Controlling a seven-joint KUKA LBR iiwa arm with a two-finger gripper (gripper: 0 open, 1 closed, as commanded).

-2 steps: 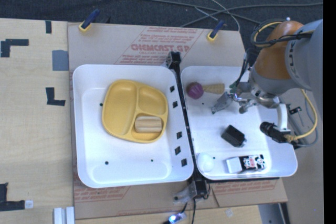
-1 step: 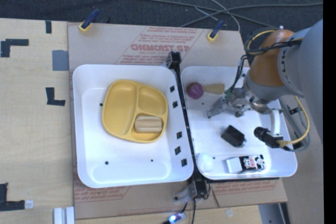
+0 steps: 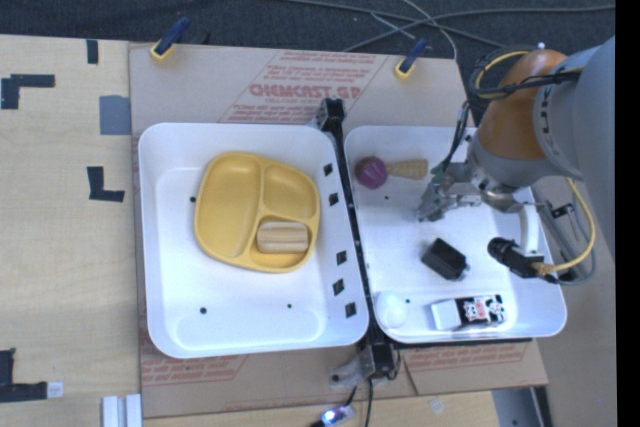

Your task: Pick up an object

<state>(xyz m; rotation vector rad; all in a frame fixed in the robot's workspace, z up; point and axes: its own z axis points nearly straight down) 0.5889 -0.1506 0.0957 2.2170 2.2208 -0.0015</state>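
Over the right bin, nothing in my grip that I can see; finger state unreadable from above.

My gripper (image 3: pixel 437 202) hangs low over the right bin (image 3: pixel 545 320), near its middle; whether my fingers are wide or narrow I cannot tell. Candidates sit scattered, likely so each can be reached alone: purple ball (image 3: pixel 371 172) touching a tan cone (image 3: pixel 408 169) just beside me at the far side; black block (image 3: pixel 444 259) close below; white ball (image 3: pixel 391 312) and a printed small box (image 3: pixel 468 312) by the near wall. Left bin (image 3: pixel 165 315) holds a yellow divided plate (image 3: pixel 235 200); a bread roll (image 3: pixel 283 237) lies in its near compartment.
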